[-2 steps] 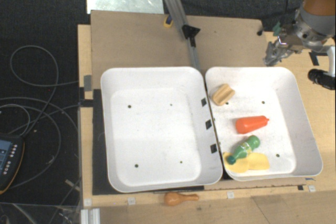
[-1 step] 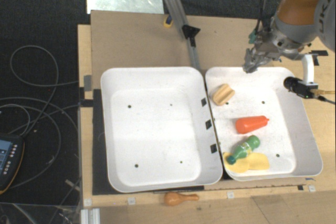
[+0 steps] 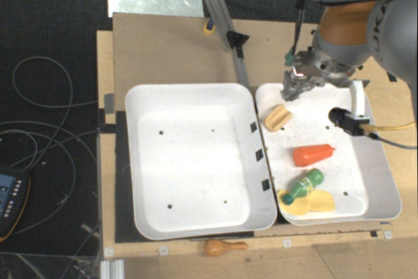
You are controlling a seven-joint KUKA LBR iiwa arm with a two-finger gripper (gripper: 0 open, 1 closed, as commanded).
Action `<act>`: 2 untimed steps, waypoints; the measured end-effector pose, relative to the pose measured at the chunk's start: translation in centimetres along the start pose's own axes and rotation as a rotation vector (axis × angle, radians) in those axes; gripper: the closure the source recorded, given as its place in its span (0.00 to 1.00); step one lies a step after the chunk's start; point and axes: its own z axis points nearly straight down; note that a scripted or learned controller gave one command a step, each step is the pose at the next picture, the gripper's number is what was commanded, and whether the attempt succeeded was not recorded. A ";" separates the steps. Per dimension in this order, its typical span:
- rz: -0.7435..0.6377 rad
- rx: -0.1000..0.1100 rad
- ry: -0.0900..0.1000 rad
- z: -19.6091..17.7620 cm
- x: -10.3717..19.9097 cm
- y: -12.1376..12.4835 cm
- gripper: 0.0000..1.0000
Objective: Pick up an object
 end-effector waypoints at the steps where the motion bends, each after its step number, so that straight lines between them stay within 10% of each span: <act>1: -0.002 -0.002 0.001 1.1 5.7 -0.4 1.00; 2: -0.002 -0.002 0.001 0.5 10.9 -1.3 1.00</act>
